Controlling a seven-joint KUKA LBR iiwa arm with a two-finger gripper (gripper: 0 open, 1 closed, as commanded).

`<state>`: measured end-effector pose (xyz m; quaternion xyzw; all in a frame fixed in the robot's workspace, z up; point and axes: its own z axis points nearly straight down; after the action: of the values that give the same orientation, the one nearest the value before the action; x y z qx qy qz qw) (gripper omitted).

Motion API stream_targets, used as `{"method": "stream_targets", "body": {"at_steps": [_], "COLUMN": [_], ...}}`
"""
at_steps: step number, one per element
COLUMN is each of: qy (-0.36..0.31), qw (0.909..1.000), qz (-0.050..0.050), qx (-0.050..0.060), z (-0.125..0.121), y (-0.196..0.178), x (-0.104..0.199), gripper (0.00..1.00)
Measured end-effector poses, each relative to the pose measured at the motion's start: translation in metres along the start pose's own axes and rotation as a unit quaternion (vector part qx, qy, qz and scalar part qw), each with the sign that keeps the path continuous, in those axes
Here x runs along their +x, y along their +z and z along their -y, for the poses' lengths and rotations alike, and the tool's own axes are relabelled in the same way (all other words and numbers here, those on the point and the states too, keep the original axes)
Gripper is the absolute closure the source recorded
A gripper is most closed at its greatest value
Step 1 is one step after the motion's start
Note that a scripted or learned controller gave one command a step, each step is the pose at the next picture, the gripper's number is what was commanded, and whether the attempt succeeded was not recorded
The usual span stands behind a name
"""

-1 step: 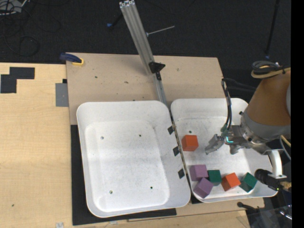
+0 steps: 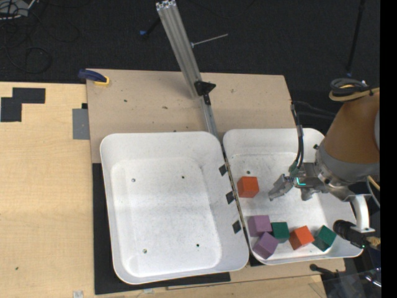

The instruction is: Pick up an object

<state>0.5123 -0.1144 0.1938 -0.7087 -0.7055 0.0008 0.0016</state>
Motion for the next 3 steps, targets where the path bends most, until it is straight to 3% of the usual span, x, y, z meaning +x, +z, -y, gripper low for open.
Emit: {"method": "stream_targets", "body": {"at_steps": [1,2,3], "qy": [-0.002,-0.001,0.003], "qw": [1.0,1.0,1.0], "qz": [-0.001,0.0,-0.001], "qx": [0.004,-0.001,0.0], "z": [0.005,0.004,0.005], "y": [0.064,0.103,0.091], "x": [-0.001,-0.001,-0.002], "gripper": [0.0,0.0,1.0]}}
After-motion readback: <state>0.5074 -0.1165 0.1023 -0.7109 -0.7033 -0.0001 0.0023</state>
